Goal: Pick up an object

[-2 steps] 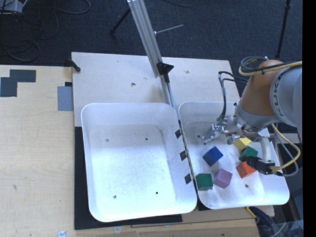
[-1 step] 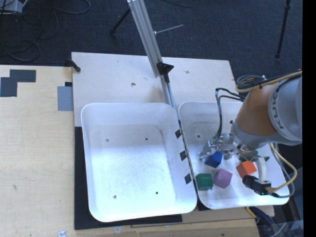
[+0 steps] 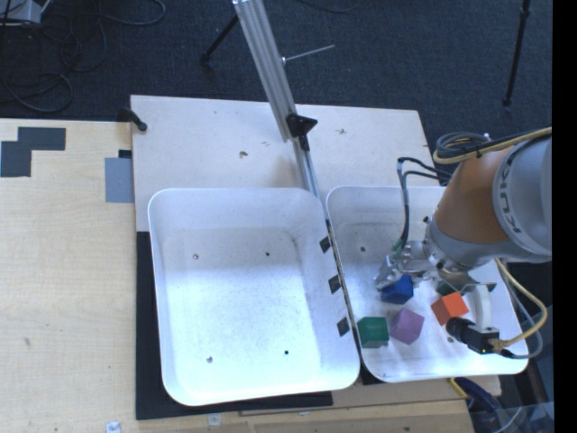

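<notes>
Several small blocks lie in the right bin (image 3: pixel 361 215): a blue one (image 3: pixel 398 290), a purple one (image 3: pixel 407 326), a green one (image 3: pixel 373 332) and an orange one (image 3: pixel 450 308). My gripper (image 3: pixel 395 272) is lowered into this bin and sits right over the blue block, touching or nearly touching its top. The arm's wrist covers the upper part of the gripper, and part of the blue block is hidden beneath it. The purple and green blocks lie side by side just in front of the gripper; the orange one is to its right.
The left bin (image 3: pixel 180 215) stands beside the right one, with a row of black clips (image 3: pixel 334 282) along the shared wall. A slanted metal rail (image 3: pixel 270 70) rises behind the bins. Cables and a black connector (image 3: pixel 473 336) hang near the right bin's front corner.
</notes>
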